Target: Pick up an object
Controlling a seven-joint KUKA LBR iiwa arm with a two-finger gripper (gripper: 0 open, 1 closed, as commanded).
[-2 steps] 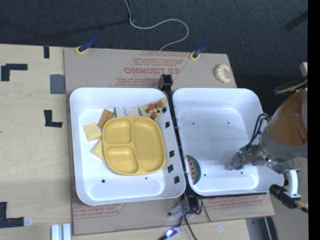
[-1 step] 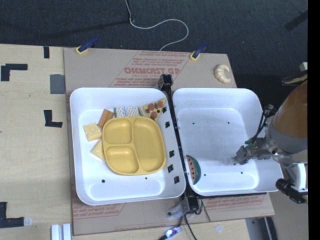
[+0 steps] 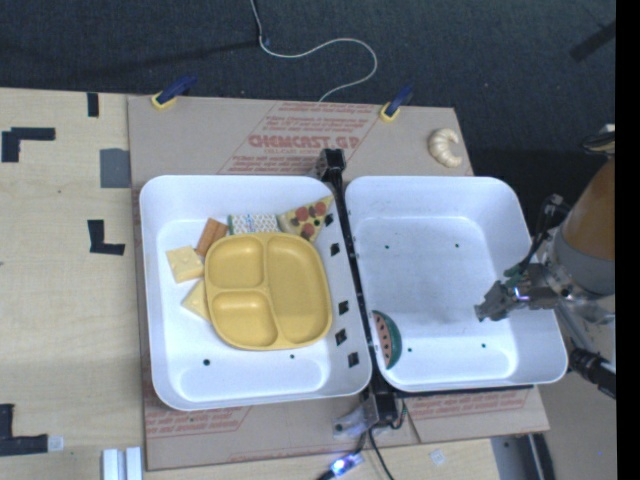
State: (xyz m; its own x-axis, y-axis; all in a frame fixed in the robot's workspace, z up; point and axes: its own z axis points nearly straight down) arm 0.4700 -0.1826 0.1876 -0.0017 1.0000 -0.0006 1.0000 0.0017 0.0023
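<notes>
left bin (image 3: 160, 268): yellow plate (image 3: 268, 290) blocks | right bin (image 3: 440, 193): floor open

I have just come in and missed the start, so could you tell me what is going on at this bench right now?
A grey robot arm reaches in from the right, with its gripper low over the right-hand white bin, near that bin's right side. Nothing shows between its fingers. A watermelon-slice toy lies at that bin's lower left corner, well apart from the gripper. The left bin holds a yellow divided plate with several small flat pieces tucked around its upper left edge. No object has been picked up yet.
</notes>
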